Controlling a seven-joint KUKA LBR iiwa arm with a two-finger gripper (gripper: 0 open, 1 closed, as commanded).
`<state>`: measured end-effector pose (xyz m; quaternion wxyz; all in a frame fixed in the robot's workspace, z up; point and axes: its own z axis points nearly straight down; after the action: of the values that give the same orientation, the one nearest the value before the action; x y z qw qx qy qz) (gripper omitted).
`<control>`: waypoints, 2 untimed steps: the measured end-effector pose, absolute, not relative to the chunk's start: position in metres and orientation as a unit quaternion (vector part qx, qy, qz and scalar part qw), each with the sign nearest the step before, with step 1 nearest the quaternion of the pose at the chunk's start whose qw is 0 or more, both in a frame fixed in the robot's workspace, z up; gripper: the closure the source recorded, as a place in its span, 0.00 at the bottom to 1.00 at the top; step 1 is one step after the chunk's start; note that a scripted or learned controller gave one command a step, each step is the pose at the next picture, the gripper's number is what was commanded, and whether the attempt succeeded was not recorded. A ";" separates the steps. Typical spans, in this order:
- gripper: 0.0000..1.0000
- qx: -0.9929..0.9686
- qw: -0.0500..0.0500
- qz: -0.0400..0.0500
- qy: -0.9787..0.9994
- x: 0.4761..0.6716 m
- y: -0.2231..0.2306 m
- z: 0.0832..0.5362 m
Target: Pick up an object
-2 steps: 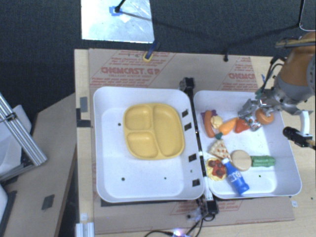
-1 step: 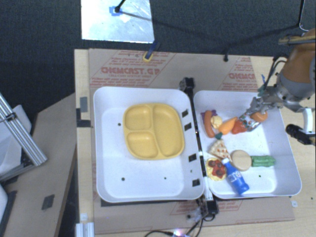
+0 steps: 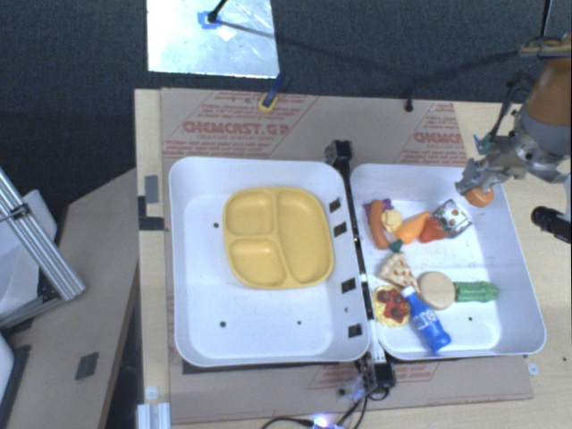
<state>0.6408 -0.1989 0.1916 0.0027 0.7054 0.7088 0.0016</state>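
Observation:
My gripper (image 3: pixel 475 184) hangs over the back right corner of the right bin (image 3: pixel 514 266). A small orange round thing (image 3: pixel 483 197) sits right at its tip, partly covered by it; whether it is gripped or lying on the bin floor is unclear. Further left lie a sausage (image 3: pixel 379 226), a carrot (image 3: pixel 412 228), a red piece (image 3: pixel 433 231) and a small silver packet (image 3: pixel 452 215). Nearer the front are a pizza slice (image 3: pixel 398 267), a tan bun (image 3: pixel 436 289), a green piece (image 3: pixel 475 291), a blue bottle (image 3: pixel 430 323) and a red-and-yellow item (image 3: pixel 390 303).
The left bin (image 3: pixel 192 266) holds a yellow divided plate (image 3: pixel 277 238). A black-clipped divider (image 3: pixel 350 239) runs between the bins. A metal sheet (image 3: pixel 213 25) lies on the dark floor behind the bench, and cables cross behind it.

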 end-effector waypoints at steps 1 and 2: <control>1.00 0.705 0.003 0.002 0.709 0.642 -0.199 0.227; 1.00 0.704 0.000 0.001 0.710 0.627 -0.151 0.237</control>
<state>0.6275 -0.1509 0.2368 0.0004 0.7043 0.7099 0.0007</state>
